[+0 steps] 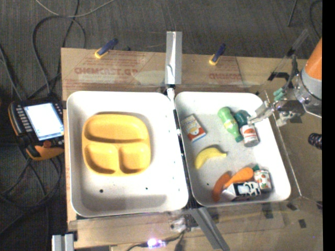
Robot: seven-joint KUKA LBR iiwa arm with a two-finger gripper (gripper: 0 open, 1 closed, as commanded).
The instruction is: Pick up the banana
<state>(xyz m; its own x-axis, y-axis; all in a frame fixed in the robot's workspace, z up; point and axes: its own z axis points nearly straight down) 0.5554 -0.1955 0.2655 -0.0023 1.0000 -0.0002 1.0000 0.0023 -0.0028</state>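
- The banana [210, 157] lies in the right bin [272, 190], near its middle, apart from the other items;
- The claw [266, 111] hangs over the right bin's upper right edge, well apart from the banana; whether it is released or clenched I cannot tell;
- A small can [251, 135] and a green bottle [230, 121] lie just below the claw;
- A yellow divided tray [117, 143] sits in the left bin [78, 192] on the worktop.
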